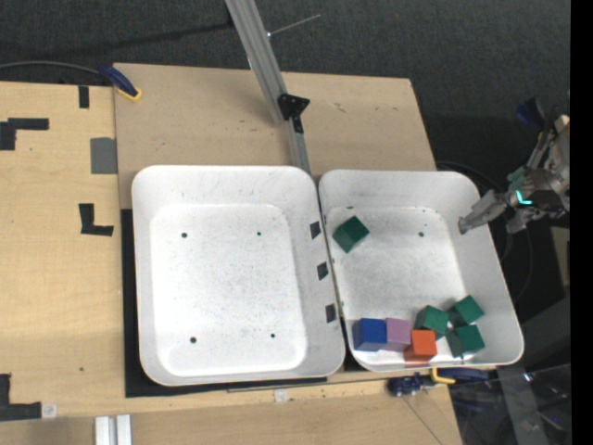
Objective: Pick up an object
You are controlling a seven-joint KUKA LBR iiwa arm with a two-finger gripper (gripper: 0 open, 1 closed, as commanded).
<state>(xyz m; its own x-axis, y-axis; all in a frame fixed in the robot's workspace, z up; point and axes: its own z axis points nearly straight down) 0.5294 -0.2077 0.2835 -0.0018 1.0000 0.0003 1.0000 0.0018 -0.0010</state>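
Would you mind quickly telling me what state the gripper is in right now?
Gripper: at the right bin's right rim; whether open or closed cannot be told. Nothing seen held.

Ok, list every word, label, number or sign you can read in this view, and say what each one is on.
None can be read.
Blocks in the right bin: plain coloured faces, such as the blue block and the orange block, no print.
Left bin: dark dots, no text.
Black tape pieces on the bench: shapes, not letters.
Gripper: no legible marking.
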